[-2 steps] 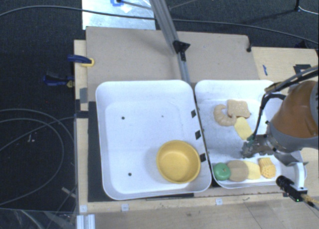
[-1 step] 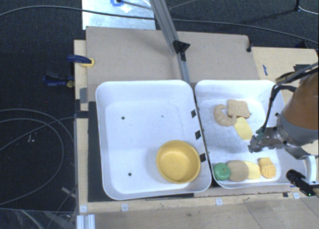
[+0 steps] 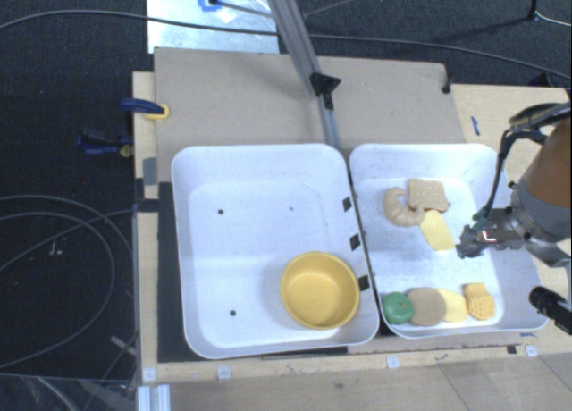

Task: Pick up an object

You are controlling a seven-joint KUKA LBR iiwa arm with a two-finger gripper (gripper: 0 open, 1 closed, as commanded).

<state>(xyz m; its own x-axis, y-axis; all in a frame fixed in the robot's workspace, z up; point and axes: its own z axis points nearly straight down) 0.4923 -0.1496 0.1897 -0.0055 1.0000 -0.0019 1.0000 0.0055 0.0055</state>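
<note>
On the tan counter [image 3: 250, 96] sit two shallow white plastic bins side by side. Within the left bin [image 3: 223, 177], a round yellow plastic bowl [image 3: 320, 289] stands upright near the front right corner. Across the right bin [image 3: 375, 168] lie several toy foods: a curved beige croissant-like piece [image 3: 399, 207] touching a tan toast-shaped slice [image 3: 426, 194], with a pale yellow wedge [image 3: 437, 230] just below them. Along the near wall runs a row: a green round piece [image 3: 398, 308], a tan oval disc [image 3: 426, 306], a pale yellow piece [image 3: 454, 306] and an orange-yellow ridged piece [image 3: 480, 301]. From the right, the grey arm's jaws [image 3: 472, 244] hang over the right bin, just beside the yellow wedge; how far they are open cannot be told, and nothing is visibly held.
</note>
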